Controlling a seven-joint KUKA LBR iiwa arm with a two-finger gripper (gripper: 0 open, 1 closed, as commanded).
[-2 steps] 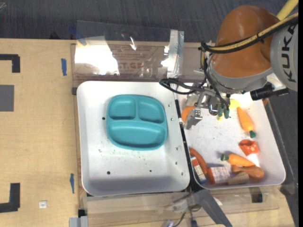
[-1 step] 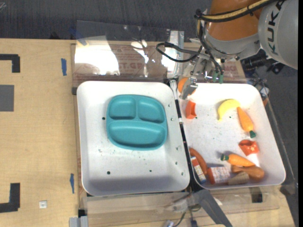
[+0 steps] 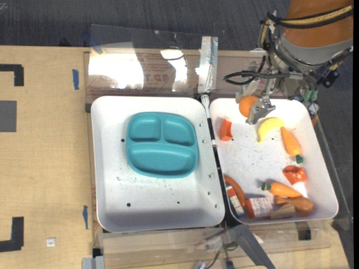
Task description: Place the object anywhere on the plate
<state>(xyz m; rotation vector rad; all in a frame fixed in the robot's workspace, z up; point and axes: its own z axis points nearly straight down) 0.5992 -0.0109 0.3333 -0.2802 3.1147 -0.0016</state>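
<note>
A teal divided plate (image 3: 162, 143) lies in the middle of the left bin (image 3: 106, 206). My gripper (image 3: 259, 112) hangs low over the far left part of the right bin (image 3: 322, 172). A round orange fruit (image 3: 245, 106) sits right against the gripper's left side, touching or nearly touching it. Just below and to the right of the gripper lies a yellow banana (image 3: 270, 128). The gripper's body partly hides the orange, so whether it holds the fruit is unclear.
The right bin also holds a small orange-red piece (image 3: 225, 129), a carrot (image 3: 290, 142), a red strawberry-like toy (image 3: 295, 174), a second carrot (image 3: 285, 190), a sausage (image 3: 235, 190), a small can (image 3: 259, 206) and a brown piece (image 3: 297, 206). A clear sheet (image 3: 151, 66) stands behind the left bin.
</note>
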